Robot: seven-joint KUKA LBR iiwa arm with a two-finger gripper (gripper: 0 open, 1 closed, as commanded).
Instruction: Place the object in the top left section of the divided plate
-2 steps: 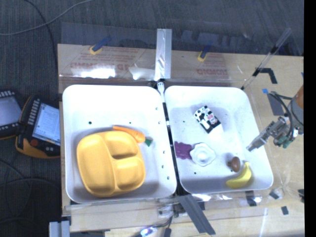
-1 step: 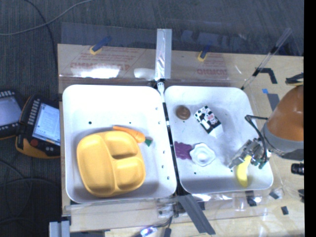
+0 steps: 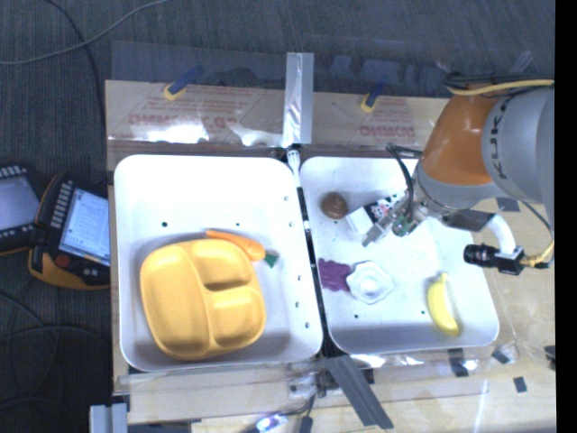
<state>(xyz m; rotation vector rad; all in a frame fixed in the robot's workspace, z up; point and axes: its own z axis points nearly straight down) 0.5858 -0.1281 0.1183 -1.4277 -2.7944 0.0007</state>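
Hovering low in the right bin (image 3: 487, 327), the gripper (image 3: 383, 224) seems to be choosing; whether it grips anything, I cannot tell. A carrot (image 3: 236, 240) lies on the yellow divided plate's (image 3: 200, 296) top rim.

A single fixed camera hangs above the bench (image 3: 532, 332) and looks down at a slant, far enough off to take in both white bins whole. The divider strip (image 3: 306, 242) between the bins runs nearly upright through the middle of the frame. Left of it sits the left bin (image 3: 135, 188); right of it the right bin (image 3: 478, 323). Beyond the strip's far end dark carpet (image 3: 270, 16) crosses the top. The arm (image 3: 487, 147) enters from the right of the strip.
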